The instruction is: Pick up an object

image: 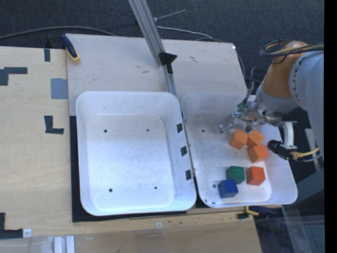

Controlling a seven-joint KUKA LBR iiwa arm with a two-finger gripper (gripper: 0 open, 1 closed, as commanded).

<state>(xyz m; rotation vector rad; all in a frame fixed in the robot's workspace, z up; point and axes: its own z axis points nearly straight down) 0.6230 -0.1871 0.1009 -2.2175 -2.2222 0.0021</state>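
camera view: the gripper (235,122) sits low in the right bin (202,141), just beside the upper-left orange block (238,139) (whether its fingers are apart or together, i cannot tell). more orange blocks, a green block (235,173) and a blue block (227,188) lie nearby.

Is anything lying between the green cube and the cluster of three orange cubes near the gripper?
No. In the camera view, only bare white bin floor separates the green cube from the orange cluster.
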